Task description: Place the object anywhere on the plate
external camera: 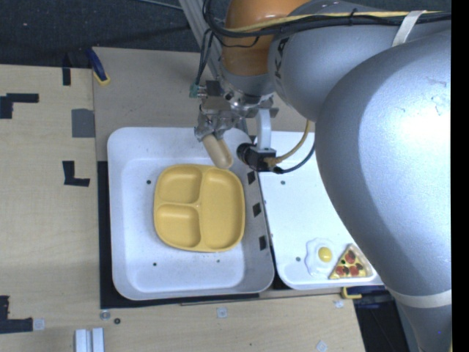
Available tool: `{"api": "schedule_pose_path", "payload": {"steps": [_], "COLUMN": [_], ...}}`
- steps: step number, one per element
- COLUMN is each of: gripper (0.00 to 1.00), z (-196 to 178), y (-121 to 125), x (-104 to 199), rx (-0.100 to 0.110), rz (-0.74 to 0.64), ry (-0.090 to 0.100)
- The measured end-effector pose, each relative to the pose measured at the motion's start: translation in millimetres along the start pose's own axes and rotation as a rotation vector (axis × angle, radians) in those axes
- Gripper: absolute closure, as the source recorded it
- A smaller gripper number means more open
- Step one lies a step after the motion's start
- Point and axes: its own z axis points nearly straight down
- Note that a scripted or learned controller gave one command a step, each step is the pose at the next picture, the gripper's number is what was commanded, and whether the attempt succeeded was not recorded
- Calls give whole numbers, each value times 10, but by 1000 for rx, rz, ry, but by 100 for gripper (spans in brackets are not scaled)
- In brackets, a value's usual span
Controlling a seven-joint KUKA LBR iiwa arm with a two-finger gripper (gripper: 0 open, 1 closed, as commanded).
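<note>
Above the plate (198, 207), the gripper (214, 139) clamps a tan bread roll (218, 152).

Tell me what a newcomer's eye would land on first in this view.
The huge grey arm fills the right side, its orange band at the top centre. Its hand hangs over the far edge of the left bin, with a tan bread-roll-like thing between its fingers, just above the yellow three-part plate. In the right bin's near corner lie a toy fried egg and a pizza slice.
</note>
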Motion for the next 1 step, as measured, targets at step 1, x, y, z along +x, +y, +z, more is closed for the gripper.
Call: {"api": "schedule_pose_path", "payload": {"steps": [1], "gripper": [0], "z": [-13], "y": [2], "x": [-21], "rx": [-1], "rz": [2], "ry": [-1]}}
